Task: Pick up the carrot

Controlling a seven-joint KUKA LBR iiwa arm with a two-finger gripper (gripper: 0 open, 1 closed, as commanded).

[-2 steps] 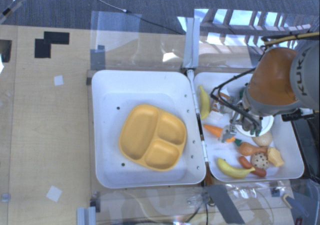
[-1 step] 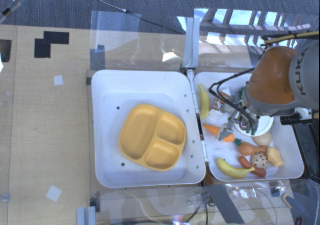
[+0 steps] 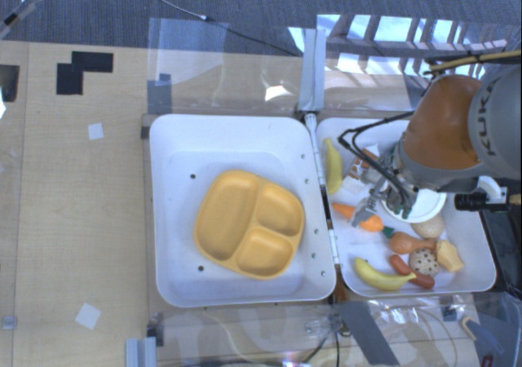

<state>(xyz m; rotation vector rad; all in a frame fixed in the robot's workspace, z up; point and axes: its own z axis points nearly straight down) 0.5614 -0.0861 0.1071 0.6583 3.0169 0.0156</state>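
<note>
- Worktop (image 3: 73, 218): two white bins side by side; left bin (image 3: 175, 194) carries a yellow divided plate (image 3: 249, 223).
- Right bin (image 3: 481, 276): toy food crowded toward 6 o'clock, bananas included.
- Arm (image 3: 444, 133) enters from 3 o'clock, angled down.
- Hand (image 3: 371, 209) poised directly over the carrot (image 3: 359, 217), likely lining up a grasp; finger spread: cannot tell.

Grey KUKA-lettered arm (image 3: 481, 133) with orange band (image 3: 440, 125) and black cables (image 3: 359, 141).
</note>
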